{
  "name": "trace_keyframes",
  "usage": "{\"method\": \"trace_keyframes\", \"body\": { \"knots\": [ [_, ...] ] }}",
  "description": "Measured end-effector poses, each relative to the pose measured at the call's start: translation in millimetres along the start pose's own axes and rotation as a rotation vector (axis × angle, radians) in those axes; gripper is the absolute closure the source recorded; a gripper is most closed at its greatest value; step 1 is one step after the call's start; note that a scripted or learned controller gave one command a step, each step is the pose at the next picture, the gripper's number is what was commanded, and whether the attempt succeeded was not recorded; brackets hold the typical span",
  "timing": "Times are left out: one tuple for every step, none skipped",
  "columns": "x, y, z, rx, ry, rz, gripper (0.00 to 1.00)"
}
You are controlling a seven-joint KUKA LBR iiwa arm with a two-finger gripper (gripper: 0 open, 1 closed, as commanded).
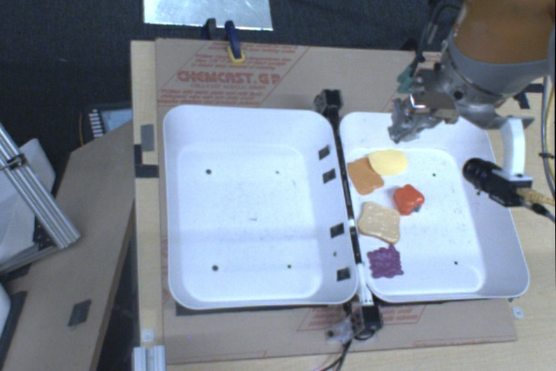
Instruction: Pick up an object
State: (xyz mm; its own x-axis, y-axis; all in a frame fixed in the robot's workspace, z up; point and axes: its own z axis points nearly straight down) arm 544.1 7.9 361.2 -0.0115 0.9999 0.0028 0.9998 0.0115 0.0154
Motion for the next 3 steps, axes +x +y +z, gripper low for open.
{"method": "trace_keyframes", "body": {
  "knots": [
    [71.9,-56.2,-30.3,0.012,0.000,0.004,1.00],
    [119.9,-53.5,-151.5,-0.001,0.003,0.002,1.00],
    [173.5,-20.0,-132.5,0.014,-0.002,0.003,1.00]
  ]
}}
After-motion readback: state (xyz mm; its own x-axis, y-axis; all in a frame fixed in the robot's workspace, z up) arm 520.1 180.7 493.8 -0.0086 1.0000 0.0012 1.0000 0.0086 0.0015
